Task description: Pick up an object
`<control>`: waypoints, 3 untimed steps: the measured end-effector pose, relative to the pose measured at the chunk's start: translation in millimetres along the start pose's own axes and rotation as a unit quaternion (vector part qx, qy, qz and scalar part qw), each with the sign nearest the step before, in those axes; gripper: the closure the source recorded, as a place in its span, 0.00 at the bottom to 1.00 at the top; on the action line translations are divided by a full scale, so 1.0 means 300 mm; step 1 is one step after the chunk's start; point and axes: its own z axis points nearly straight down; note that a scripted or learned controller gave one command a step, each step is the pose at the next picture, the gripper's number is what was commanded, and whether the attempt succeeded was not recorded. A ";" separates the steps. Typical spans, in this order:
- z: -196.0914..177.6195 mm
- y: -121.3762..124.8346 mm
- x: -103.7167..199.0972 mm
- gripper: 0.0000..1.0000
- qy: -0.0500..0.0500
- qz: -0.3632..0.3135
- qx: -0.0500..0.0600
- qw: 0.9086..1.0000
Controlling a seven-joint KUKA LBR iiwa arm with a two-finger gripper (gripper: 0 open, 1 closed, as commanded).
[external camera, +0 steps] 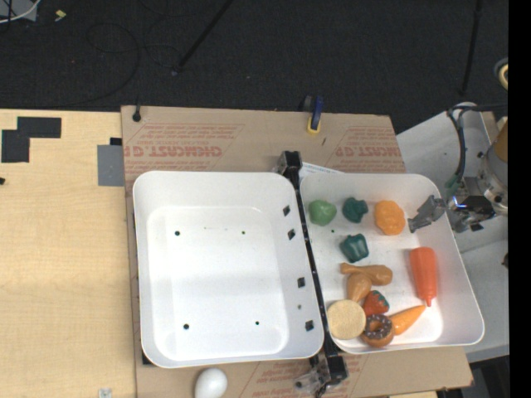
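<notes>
The right bin [470, 301] holds several toy foods. Along its far side lie a green piece [322, 212], a dark teal piece [355, 209] and an orange fruit [389, 217]. A green pepper [355, 245] sits mid-bin, with a tan chicken leg [362, 276] below it. A red-orange carrot-shaped piece [424, 274] lies near the right wall. At the front are a round biscuit [346, 318], a strawberry [376, 302], a donut [377, 332] and an orange carrot [404, 319]. My gripper [426, 214] hangs over the bin's far right corner, just right of the orange fruit, with nothing seen in it.
The left bin [139, 247] stands beside the right one, a black divider [300, 255] between them. A white ball [211, 382] lies on the cardboard in front of the left bin. A blue and yellow clamp [314, 114] grips the cardboard's back edge.
</notes>
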 end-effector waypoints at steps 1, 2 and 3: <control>0.534 0.046 0.088 0.00 0.004 -0.003 0.000 1.000; 0.513 0.308 0.281 0.00 0.000 -0.004 0.001 1.000; 0.519 0.293 0.407 0.00 0.000 -0.001 0.005 1.000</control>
